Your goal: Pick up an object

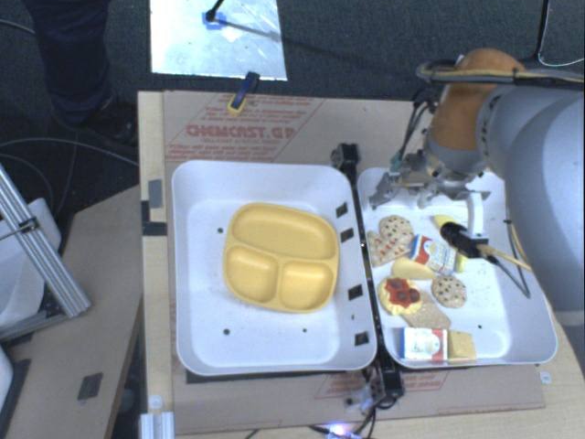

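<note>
The pincer (422, 188) hangs over the far end of the right bin (539, 337). I cannot tell if it is wide or narrow, because the big grey arm (539, 154) covers part of it. The toy food lies close together in that bin: a spotty cookie (396, 230) nearest the pincer, a yellow cheese wedge (411, 268) and a small box (422, 344). I think the cookie is the best pick (it is closest). It lies flat, so go straight down over its middle and squeeze only when very low. The left bin (196, 337) holds a yellow plate (279, 254). The arm also hides the right bin's far right corner
</note>
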`<action>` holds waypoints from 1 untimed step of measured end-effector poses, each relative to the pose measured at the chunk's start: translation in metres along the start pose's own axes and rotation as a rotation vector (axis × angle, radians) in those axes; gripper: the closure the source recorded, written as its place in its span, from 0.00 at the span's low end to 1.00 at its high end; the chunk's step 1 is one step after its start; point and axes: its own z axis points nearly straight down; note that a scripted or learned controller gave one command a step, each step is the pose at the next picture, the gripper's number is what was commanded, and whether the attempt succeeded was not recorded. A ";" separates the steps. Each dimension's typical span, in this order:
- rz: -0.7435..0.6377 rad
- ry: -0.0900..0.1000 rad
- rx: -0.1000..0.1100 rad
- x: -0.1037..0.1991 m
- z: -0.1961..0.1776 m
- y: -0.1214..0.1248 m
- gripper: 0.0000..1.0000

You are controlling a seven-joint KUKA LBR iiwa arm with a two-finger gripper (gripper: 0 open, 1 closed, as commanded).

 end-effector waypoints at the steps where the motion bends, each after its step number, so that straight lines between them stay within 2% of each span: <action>1: 0.008 0.001 0.011 -0.003 0.013 -0.041 0.00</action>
